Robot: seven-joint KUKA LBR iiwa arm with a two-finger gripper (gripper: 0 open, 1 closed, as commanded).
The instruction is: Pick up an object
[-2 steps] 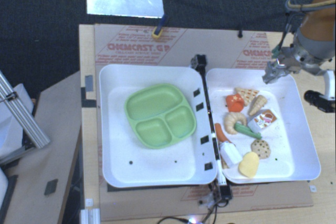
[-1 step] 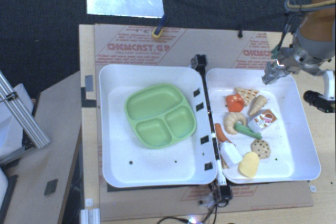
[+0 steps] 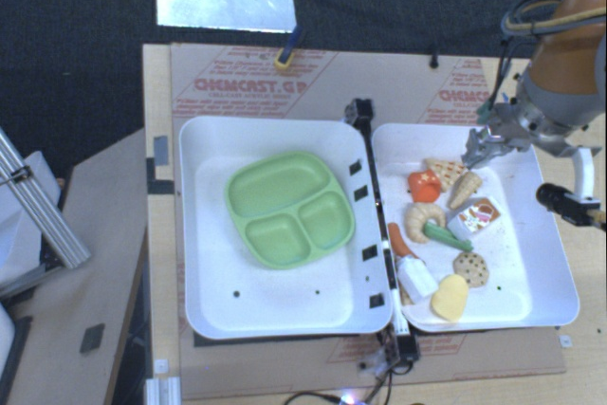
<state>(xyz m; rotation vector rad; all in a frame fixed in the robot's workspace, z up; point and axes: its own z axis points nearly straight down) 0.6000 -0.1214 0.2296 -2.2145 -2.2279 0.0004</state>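
The right bin point(image 3: 545, 232) holds several toy foods: a red-orange piece point(image 3: 424, 186), a waffle-like wedge point(image 3: 444, 171), a tan cone shape point(image 3: 463, 190), a shrimp point(image 3: 420, 219), a small white carton point(image 3: 474, 217), a green bean point(image 3: 448, 237), a cookie point(image 3: 470, 267), a yellow lemon-like piece point(image 3: 450, 298), a white block point(image 3: 415, 280) and an orange carrot point(image 3: 399, 240). My gripper point(image 3: 477, 150) hangs at the bin's back, just above and right of the waffle wedge and cone. Nothing shows between its fingers.
The left bin point(image 3: 204, 204) carries a green divided tray point(image 3: 287, 208). A black divider strip point(image 3: 370, 204) runs between the bins. The arm's grey wrist and orange band point(image 3: 569, 62) lean in over the right bin's back right corner.
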